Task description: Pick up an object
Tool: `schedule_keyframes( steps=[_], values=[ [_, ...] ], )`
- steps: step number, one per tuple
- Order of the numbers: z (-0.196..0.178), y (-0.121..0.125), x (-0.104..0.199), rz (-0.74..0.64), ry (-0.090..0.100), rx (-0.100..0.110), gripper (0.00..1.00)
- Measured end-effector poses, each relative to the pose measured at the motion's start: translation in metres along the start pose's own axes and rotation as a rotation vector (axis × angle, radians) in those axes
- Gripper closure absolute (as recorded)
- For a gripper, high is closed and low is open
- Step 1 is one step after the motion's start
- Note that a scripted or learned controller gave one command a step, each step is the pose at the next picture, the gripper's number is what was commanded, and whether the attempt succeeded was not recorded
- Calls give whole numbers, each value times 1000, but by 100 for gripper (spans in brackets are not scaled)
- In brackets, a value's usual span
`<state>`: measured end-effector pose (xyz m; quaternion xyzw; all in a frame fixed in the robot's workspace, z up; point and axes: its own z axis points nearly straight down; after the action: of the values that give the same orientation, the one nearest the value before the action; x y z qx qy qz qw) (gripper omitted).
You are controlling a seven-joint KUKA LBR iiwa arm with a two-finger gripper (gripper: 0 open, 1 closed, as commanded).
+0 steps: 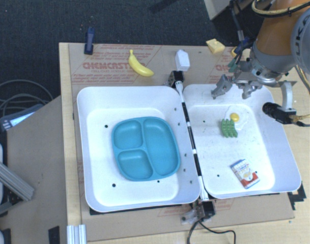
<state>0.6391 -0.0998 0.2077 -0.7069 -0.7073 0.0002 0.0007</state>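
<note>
In the right bin a green ridged toy lies near the middle, with a small yellow ball touching its upper end. Toward the bin's front right corner rests a small white, red and blue carton. My gripper hovers over the bin's far edge, above and behind the green toy. It is open, its two grey fingers are spread apart, and nothing sits between them.
The left bin holds a blue divided plate. On the cardboard behind the bins lie a banana, a white block, a yellow wedge and a blue object.
</note>
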Motion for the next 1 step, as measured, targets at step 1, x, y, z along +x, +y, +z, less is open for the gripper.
schedule_keyframes(
  steps=[1],
  values=[
    [123,-22,-35,2,-1,4,0]
  ],
)
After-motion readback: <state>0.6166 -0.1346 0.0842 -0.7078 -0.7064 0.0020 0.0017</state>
